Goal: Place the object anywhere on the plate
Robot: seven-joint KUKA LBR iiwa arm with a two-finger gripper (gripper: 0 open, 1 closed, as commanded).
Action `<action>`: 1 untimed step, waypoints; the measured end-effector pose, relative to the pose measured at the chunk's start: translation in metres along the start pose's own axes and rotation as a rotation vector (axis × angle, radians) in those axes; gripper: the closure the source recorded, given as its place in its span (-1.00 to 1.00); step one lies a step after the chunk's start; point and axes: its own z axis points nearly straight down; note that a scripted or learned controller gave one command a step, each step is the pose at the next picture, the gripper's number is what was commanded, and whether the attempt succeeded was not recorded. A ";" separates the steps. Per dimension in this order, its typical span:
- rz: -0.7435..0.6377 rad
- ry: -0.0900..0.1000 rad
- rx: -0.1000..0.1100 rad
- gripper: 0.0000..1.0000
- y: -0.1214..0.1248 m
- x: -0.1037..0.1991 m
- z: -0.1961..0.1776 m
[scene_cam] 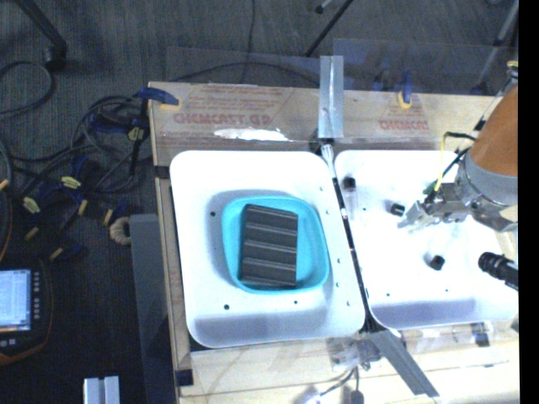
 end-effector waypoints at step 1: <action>0.000 0.000 0.000 -1.00 0.000 0.000 0.000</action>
